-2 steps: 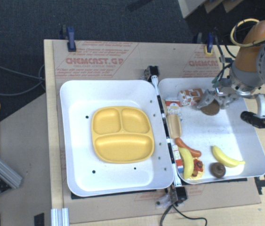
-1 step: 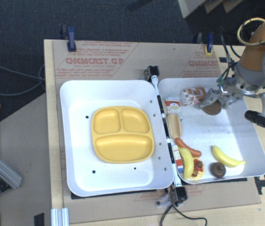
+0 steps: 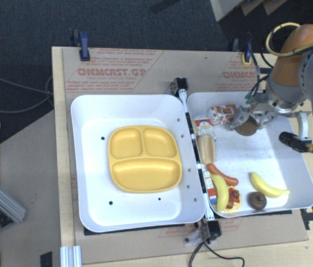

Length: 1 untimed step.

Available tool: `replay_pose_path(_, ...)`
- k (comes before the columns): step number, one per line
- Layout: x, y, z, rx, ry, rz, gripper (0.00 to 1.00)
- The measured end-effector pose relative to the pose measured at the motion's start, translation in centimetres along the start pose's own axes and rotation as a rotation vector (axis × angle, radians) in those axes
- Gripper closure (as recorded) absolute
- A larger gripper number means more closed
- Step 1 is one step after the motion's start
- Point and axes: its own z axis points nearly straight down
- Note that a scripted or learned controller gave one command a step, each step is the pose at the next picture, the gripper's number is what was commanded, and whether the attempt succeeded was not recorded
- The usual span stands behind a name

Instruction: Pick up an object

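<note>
My gripper (image 3: 249,119) hangs low over the back of the right bin (image 3: 289,166), at the end of the grey arm with its orange band (image 3: 306,40). Directly under it sits a brown rounded object (image 3: 246,129), touching or very close to the gripper's tip. A red and white carton (image 3: 220,114) lies just to its left. Further forward in the same bin are a bun (image 3: 205,147), a red sausage (image 3: 223,174), a yellow banana (image 3: 268,186), a second banana (image 3: 220,191) on a red-spotted piece, and a brown ball-shaped fruit (image 3: 257,200).
The left bin (image 3: 89,149) holds a yellow divided plate (image 3: 144,158). The ridge where the two bins meet (image 3: 192,149) runs close to the bun. A black part of the arm (image 3: 294,142) juts over the right bin's right side. Blue clamps (image 3: 82,42) hold the board's back edge.
</note>
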Motion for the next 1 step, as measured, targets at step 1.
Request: replay_pose_path(1, -3.36, 0.34, -0.09, -0.001, 0.032, -0.003, 0.0)
